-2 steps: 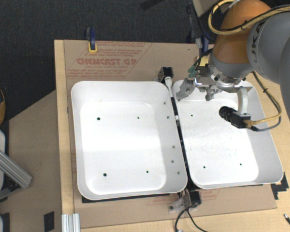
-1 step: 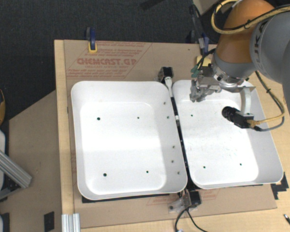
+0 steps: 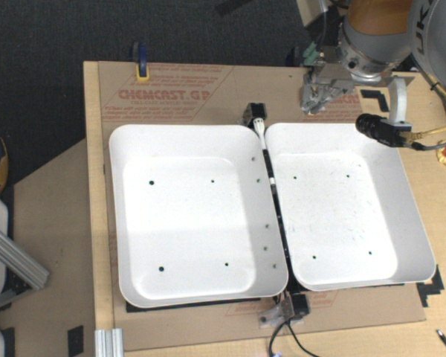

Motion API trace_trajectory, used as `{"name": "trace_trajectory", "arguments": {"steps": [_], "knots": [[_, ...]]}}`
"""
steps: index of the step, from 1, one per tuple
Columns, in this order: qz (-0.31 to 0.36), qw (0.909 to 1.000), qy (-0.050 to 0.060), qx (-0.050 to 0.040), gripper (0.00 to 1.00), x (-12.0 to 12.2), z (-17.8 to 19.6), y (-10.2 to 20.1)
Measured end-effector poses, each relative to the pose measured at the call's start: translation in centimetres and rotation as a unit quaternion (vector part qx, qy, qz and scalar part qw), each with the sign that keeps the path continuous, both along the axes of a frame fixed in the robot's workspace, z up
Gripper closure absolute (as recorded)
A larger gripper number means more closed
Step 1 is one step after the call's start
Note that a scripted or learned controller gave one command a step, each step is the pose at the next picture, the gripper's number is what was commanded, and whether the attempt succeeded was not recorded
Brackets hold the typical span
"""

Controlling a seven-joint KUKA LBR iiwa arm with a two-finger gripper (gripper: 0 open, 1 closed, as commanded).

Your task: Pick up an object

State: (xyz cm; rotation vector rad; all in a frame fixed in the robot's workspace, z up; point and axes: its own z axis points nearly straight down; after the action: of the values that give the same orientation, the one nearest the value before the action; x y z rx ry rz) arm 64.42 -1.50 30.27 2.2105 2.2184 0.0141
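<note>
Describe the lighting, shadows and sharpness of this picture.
Camera view: even overhead light; the left bin has a brighter band across its lower floor; the right bin is evenly lit; the tool looks slightly blurred; the bin rims are sharp.

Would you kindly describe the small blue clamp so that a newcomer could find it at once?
Start at the left white bin and look beyond its far left corner, to the brown board's far edge. The blue clamp grips that edge, with a yellow tip, unlike the black clips between the bins.

Two white bins (image 3: pixel 186 214) with small black dots, tan board (image 3: pixel 171 91) printed with red lettering, blue-and-yellow clamp (image 3: pixel 141 59), grey arm (image 3: pixel 386 28) with orange band, dark speckled carpet (image 3: pixel 44 36)
</note>
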Motion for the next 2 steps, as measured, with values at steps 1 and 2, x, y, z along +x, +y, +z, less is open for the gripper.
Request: {"name": "trace_trajectory", "arguments": {"steps": [1, 2], "knots": [[-0.002, 1.0, 0.006, 0.0007, 1.0, -4.5, 3.2, -0.7], [-0.002, 1.0, 0.007, 0.0006, 1.0, -5.9, 4.0, -1.1]]}}
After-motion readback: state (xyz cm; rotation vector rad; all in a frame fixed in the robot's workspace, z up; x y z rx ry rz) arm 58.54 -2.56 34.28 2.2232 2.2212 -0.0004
